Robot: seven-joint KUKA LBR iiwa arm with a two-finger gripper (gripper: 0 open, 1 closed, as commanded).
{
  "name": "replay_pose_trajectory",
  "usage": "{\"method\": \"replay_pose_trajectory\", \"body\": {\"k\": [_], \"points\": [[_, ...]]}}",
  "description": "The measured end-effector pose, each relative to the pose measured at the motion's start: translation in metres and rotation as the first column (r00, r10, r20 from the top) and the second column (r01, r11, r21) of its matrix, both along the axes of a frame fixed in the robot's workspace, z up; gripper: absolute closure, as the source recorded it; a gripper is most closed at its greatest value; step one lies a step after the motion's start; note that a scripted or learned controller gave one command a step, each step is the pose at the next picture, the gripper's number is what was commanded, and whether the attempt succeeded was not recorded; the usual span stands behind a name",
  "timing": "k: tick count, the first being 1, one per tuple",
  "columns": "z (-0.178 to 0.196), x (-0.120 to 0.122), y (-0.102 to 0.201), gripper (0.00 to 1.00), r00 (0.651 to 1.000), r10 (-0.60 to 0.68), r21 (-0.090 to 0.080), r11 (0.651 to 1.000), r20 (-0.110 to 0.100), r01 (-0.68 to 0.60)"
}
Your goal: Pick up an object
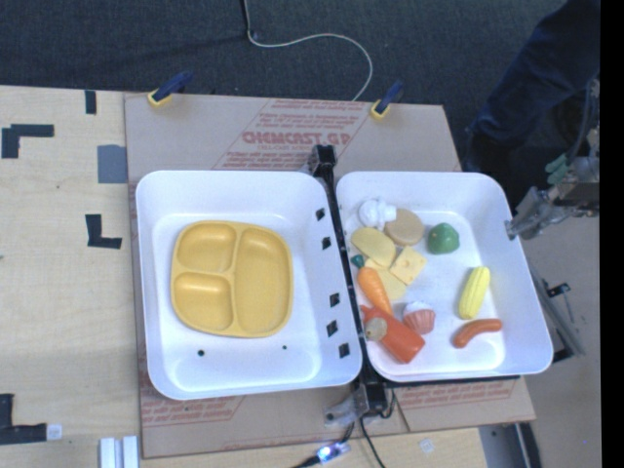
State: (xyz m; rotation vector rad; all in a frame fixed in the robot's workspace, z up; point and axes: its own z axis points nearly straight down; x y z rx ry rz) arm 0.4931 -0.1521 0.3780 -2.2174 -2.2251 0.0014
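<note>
Pincer (522, 224) at right bin's (487, 188) edge — grip state unclear — corn cob (474, 292) lies below-left, apart.

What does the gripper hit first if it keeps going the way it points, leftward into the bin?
Likely the right bin's right rim just beside the gripper, if low enough. If it clears that, the green item is next in line. Height is unclear from this view.

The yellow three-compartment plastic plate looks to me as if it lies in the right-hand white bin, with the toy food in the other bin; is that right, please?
Not quite. The camera view shows the yellow three-compartment plastic plate lying in the left-hand white bin. The toy food, such as the orange plastic carrot and the yellow plastic corn cob, is indeed in the other bin, the right-hand one.
</note>
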Motion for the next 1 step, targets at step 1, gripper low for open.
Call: {"method": "replay_pose_trajectory", "body": {"k": [1], "points": [[-0.0499, -0.0097, 0.0263, 1.0, 1.0, -0.001, 0.002, 1.0, -0.005, 0.001]]}}
